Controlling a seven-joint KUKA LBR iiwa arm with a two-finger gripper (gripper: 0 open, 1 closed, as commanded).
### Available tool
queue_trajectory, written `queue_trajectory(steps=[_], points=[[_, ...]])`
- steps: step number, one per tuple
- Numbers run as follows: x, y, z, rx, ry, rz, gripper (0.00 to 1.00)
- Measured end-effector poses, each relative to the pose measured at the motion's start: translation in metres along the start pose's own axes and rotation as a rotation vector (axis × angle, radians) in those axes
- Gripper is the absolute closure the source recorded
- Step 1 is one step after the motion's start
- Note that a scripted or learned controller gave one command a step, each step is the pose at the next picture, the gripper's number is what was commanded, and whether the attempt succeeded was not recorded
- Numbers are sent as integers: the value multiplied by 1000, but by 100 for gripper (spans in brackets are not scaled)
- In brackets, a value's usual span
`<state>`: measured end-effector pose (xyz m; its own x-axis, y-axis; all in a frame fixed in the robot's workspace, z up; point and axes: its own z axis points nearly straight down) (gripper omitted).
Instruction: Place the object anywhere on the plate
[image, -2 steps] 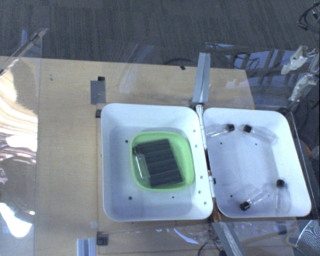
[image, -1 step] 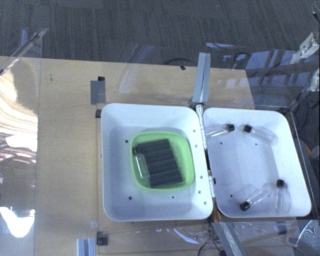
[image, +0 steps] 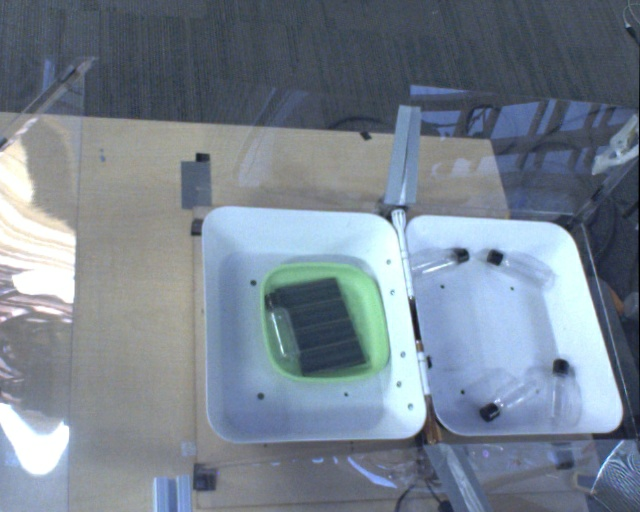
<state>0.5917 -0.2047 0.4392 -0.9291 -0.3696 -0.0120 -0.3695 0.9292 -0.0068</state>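
Note:
A light green square plate (image: 373, 315) lies in the left white bin (image: 230, 330). On the plate rests a dark, ribbed rectangular object (image: 320, 326), tilted slightly, with a clear edge along its left side. It covers most of the plate's middle.
The right white bin (image: 585, 300) holds several clear plastic vials with black caps: two near the back (image: 440, 262) (image: 520, 265) and others at the front right (image: 505, 398) (image: 563, 388). A grey metal post (image: 403, 155) stands behind the seam between the bins. Wooden bench top (image: 120, 300) lies to the left.

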Motion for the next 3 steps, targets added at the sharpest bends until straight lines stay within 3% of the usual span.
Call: queue_trajectory(steps=[1,2,3], points=[[-24,-9,1,-1,-1,-303,0],[36,14,0,-1,1,-508,0],[-5,-3,3,-1,-1,-755,0]])
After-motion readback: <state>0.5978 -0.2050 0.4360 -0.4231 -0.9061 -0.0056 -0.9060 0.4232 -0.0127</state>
